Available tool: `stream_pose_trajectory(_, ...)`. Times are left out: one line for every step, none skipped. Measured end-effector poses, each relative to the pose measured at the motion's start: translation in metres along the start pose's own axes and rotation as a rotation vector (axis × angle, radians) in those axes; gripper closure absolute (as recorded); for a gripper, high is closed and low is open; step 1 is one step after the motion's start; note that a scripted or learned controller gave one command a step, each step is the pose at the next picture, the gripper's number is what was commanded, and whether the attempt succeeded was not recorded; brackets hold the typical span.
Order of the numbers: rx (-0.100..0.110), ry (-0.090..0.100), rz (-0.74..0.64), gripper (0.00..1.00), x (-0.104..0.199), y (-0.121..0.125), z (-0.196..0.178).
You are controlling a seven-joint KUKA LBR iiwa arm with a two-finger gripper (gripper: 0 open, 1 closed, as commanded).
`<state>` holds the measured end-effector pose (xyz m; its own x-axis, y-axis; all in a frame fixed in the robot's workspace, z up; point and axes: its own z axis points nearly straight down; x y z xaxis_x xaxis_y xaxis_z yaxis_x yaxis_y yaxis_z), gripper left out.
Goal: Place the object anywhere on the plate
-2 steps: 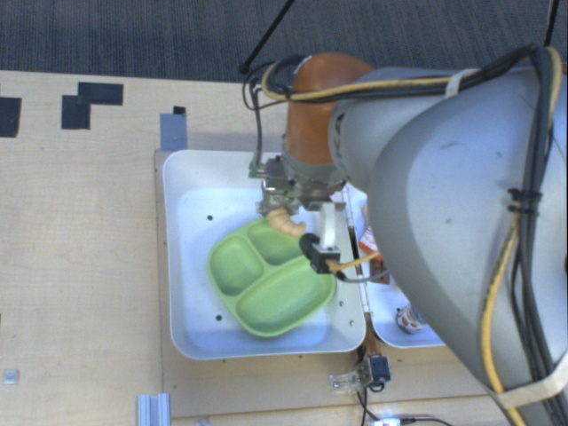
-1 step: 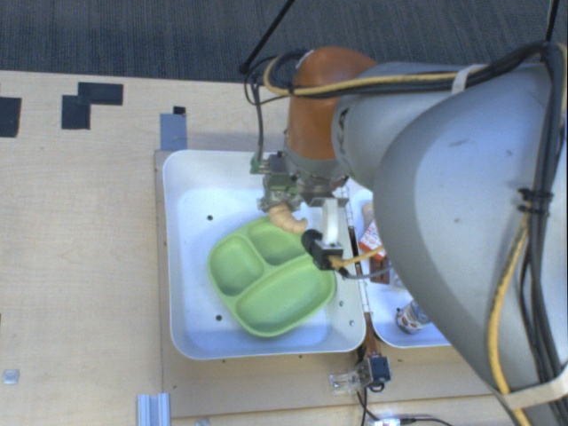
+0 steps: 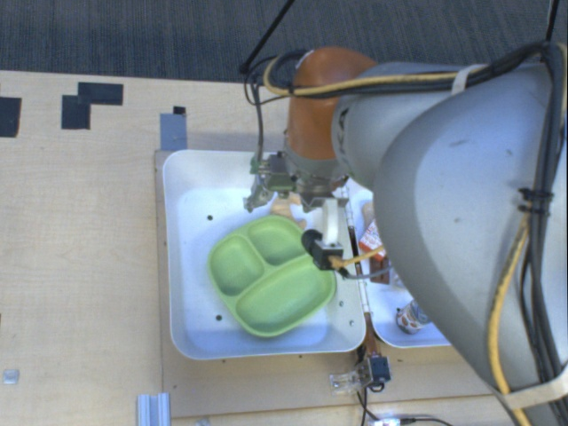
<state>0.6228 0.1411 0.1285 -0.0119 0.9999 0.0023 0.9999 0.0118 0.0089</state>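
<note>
Grey metal forms the arm [image 3: 461, 193], with an orange band above the wrist, and the gripper [image 3: 291, 192] is seen at the 12 o'clock rim of the plate [image 3: 275, 304]. Whether the gripper is wide or narrow cannot be told, and nothing can be seen to be held. A small pale object [image 3: 282, 208] is seen just below the gripper, beside the plate's far rim. Its shape and its contact with the plate cannot be judged.

The plate is light green, smooth and matte, rounded at the corners and divided into three hollow compartments. It lies in the middle of the left bin [image 3: 191, 238], which is white, glossy and shallow. At 3 o'clock, in the right bin [image 3: 390, 335], a red and white packet [image 3: 369, 235] is partly hidden by the arm. Its print is too small to be read. A shiny round thing [image 3: 408, 318] lies at 5 o'clock. Both bins are carried by a pale wooden bench [image 3: 80, 264].
</note>
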Motion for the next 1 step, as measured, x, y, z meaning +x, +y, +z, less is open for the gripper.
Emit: stream_pose_trajectory(0.006,-0.001,0.006,0.00,0.0570,0.0463,0.0441)
